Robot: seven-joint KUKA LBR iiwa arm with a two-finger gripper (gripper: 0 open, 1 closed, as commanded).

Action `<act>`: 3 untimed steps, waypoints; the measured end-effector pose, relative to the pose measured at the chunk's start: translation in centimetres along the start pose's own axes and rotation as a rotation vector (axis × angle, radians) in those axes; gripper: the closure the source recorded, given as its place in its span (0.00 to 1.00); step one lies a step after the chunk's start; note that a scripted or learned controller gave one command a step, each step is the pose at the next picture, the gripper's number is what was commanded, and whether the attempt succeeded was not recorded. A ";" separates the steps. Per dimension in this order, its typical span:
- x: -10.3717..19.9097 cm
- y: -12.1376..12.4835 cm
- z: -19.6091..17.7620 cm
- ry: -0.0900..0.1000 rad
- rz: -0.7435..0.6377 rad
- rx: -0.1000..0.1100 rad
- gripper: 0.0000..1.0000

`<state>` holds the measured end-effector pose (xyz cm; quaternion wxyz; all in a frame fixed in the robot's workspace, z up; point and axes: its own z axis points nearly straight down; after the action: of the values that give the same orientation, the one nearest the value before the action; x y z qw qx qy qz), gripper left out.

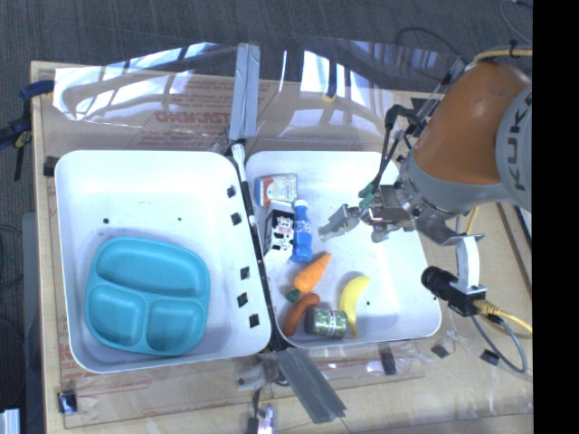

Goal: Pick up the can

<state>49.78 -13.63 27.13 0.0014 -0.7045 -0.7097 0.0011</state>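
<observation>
Can lies on side at near edge of right bin, touching banana and carrot. Hand hovers apart, empty, well behind. Risk: crowding neighbours deflect fingers, can rolls.

dark carpet floor, wooden bench

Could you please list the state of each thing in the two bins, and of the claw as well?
can: lying on its side at the right bin's near edge, not held.
banana: lying beside the can.
carrots: lying loose, left of the banana.
blue bottle: lying flat.
blue tray: flat in the left bin, nothing in its compartments.
claw: above the right bin, apart from the can, holding nothing.
</observation>
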 end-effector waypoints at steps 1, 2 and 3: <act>0.2 7.7 7.3 -0.001 -0.127 -0.001 0.00; 2.2 11.3 16.1 -0.013 -0.133 -0.012 0.00; 2.8 11.2 15.4 -0.005 -0.144 -0.006 1.00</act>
<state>60.92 -10.73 11.74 -0.0027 -0.6516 -0.7585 0.0006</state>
